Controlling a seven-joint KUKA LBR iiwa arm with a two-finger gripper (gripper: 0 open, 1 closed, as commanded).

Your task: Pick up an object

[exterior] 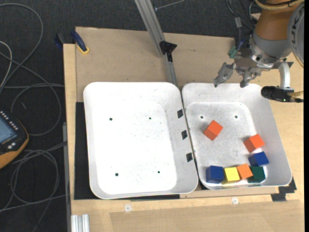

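Item: gripper, two-fingered, on the grey arm with the orange band; it is hovering over the far rim of the right bin, its fingers spreading apart with an open gap between them and nothing in their hold. Item: left bin, white and shallow, lying just beside the right one. Item: orange cube, sitting alone on the right bin's floor, tilted onto a corner, well apart from the other blocks and nearest the gripper. Item: second orange cube, resting toward the right wall, with a blue cube just nearside of it. Item: row along the near wall, touching one another — blue cube, yellow cube, orange cube, green cube. Step in hand, as judged: the approach, before any descent. Next move, as judged: travelling nearward and slightly left over the lone orange cube, turning the fingers to match its skewed faces, then lowering around it; the crowded near row is offering poorer finger clearance.
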